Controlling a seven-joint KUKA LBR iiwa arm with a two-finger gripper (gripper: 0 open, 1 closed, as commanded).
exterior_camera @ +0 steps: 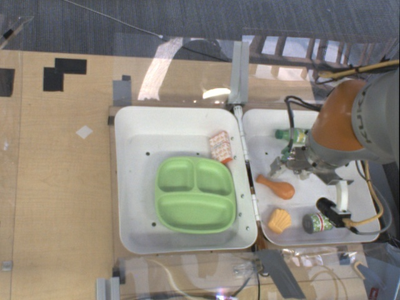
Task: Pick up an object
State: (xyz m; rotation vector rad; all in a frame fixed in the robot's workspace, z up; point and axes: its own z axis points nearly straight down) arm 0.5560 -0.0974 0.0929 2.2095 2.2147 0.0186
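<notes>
**Arm over the right bin, orange drumstick just below the gripper**

The arm [359,120] reaches in from the right and covers much of the right bin [265,120]. The left bin [134,186] holds a green divided plate [195,194], with a small red-and-white packet [220,146] just past its far right corner.

The gripper [292,162] hangs low above the right bin's middle. Whether its jaws are parted or closed cannot be told from here, and nothing shows between them.

The nearest candidate is an orange toy drumstick [277,186], lying on the bin floor just below and slightly left of the gripper. Its long axis runs from upper left to lower right, thin end toward the divider, fat end toward the arm. A grasp across that axis looks most sensible.

Further toward the front lie a small can [319,222], a yellow ridged piece [279,219], and, partly hidden at the back, a green bottle [290,134].
</notes>
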